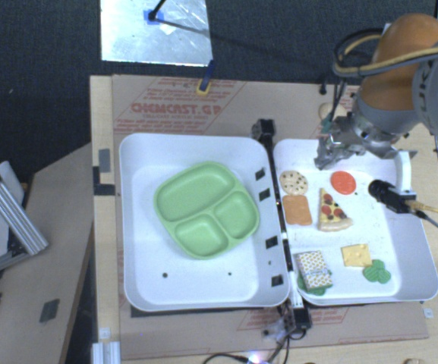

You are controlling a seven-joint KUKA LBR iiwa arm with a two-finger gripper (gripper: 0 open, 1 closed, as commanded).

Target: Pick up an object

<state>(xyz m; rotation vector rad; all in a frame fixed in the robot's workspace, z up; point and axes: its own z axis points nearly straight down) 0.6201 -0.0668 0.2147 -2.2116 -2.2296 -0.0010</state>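
Brown cardboard sheeting (173,108) covers the bench beneath two shallow white plastic bins set side by side. Nearest the camera, along the front edge of the right bin (420,275), lie a checked, paper-wrapped toy sandwich (313,268), a yellow toy cheese square (356,255) and a green toy leaf cluster (377,272). Toward the middle sit a tan toy bread slice (297,210) and a toy pizza wedge (331,211); beyond them a chocolate-chip toy cookie (293,182) and a flat red toy tomato slice (343,182). The left bin (139,279) carries a pale green three-compartment plastic tray (206,208).

At the right bin's far edge the grey two-finger gripper (329,155) hangs just beyond the cookie and tomato slice, nothing visibly between its fingers; their spread cannot be judged from this angle. The step appears to be the approach, before any grasp. Next it likely needs to descend squarely over one piece, probably the tomato slice or cookie nearby.

Red print on the cardboard at the far edge reads roughly "CHEMCAST GP"; smaller lines are illegible.
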